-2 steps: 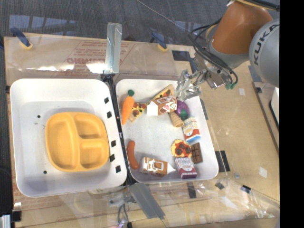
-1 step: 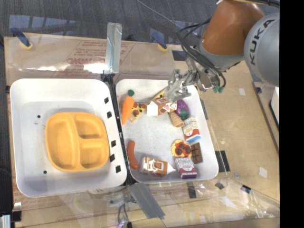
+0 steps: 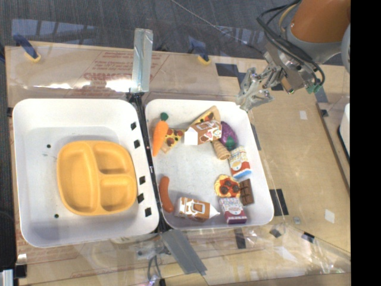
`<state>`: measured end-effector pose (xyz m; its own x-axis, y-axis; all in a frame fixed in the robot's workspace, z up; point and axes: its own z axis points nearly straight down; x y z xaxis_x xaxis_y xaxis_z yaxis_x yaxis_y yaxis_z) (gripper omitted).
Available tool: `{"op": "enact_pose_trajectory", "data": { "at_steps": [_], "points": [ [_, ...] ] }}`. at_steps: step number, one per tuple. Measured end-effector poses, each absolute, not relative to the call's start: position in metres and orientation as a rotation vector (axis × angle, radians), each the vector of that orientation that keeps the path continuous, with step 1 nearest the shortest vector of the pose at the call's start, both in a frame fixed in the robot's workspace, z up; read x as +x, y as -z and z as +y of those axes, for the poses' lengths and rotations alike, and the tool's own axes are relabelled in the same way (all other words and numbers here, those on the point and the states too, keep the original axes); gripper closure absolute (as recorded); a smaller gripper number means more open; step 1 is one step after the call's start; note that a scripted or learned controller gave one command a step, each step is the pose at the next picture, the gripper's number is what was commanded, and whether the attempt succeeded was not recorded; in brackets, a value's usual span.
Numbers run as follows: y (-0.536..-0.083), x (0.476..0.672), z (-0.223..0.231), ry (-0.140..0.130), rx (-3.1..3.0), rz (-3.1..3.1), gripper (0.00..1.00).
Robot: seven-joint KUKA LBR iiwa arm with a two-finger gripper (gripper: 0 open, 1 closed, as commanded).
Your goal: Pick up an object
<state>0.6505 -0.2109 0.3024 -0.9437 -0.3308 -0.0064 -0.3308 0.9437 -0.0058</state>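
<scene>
On the bench [image 3: 309, 177] sit 2 shallow white bins, side by side and touching along their inner walls. Left bin [image 3: 36, 219]: 1 yellow divided tray [image 3: 95, 176] with 3 compartments, lying flat near the bin's centre. Right bin [image 3: 196, 165]: roughly 11 small toy food items. Along its left wall lie 1 carrot [image 3: 159, 136] with a green top and, nearer the front, 1 sausage [image 3: 166, 194]. Just beside the carrot lies 1 pizza slice [image 3: 173, 139]. Toward the rear wall, 1 wedge-shaped sandwich piece [image 3: 206, 117] leans over 1 brown-and-white carton [image 3: 203, 133], with 1 purple eggplant [image 3: 228, 134] just to its right and 1 waffle cone [image 3: 221, 149] below. Down the right side follow 1 red, white and blue can [image 3: 240, 162], 1 round pizza [image 3: 227, 186], 1 chocolate bar [image 3: 246, 192] and 1 purple packet [image 3: 233, 210]. Near the front wall lies 1 orange box [image 3: 194, 208].

Gripper [image 3: 252, 94]: 1 two-finger tool on the grey arm with its orange band [image 3: 321, 8], hovering over the rear right corner of the right bin, just outside the rim. Its 2 fingers appear slightly parted, with nothing between them and no contact with any item.
</scene>
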Motion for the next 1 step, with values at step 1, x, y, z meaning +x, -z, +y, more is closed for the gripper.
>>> {"op": "enact_pose_trajectory", "data": {
  "at_steps": [1],
  "points": [
    [-0.2826,0.6581,-0.2075,0.000,-0.799,3.037,1.00]
  ]
}}
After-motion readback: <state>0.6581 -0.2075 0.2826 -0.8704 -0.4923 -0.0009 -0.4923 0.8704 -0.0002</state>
